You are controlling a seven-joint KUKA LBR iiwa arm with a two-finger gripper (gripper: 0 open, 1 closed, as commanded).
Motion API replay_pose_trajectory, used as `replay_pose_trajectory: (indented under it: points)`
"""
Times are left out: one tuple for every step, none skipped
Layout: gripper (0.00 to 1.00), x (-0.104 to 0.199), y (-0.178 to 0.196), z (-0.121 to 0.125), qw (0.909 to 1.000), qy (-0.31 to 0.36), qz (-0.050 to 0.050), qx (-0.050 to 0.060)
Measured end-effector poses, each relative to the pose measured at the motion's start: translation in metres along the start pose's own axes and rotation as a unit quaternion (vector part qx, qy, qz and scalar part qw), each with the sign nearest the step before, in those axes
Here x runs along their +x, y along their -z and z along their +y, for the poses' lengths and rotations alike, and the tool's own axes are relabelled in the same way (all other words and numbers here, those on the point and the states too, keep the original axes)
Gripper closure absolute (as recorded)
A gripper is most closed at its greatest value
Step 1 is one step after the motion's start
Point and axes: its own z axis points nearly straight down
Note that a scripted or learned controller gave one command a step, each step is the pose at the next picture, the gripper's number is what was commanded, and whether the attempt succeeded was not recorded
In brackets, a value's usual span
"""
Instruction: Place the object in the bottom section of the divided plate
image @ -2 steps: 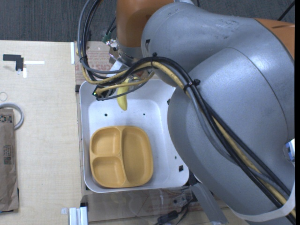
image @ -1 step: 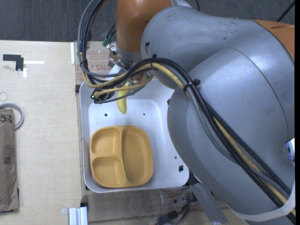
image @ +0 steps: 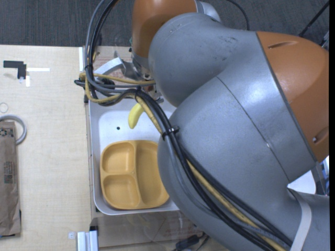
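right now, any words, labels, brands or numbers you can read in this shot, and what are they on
No text here can be read.
Brown paper bag at the left edge: dark printed marks on it, too small and blurred to read.
Yellow divided plate: no marking seen.
Banana: no sticker or label seen.
White bin: no print seen.
Grey and orange arm: no lettering seen on its casing.

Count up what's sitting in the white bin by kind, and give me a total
Divided plate, yellow-orange, three sections: 1
Banana, yellow, lying above the plate on the bin floor, partly behind the cables: 1
Total: 2, as far as the arm leaves the bin in sight.
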Motion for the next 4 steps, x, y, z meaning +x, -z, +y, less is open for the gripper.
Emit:
replay_pose_trajectory:
  points:
    - [1.0, 0.003, -0.061, 0.002, 0.9997, -0.024, -0.001, 0.0]
    - [1.0, -0.014, -0.113, -0.005, 0.9971, -0.077, 0.003, 0.0]
    - [1.0, -0.102, 0.014, -0.038, 0.9987, 0.051, -0.001, -0.001]
    - [1.0, -0.051, -0.028, -0.019, 0.9971, -0.076, 0.0, -0.001]
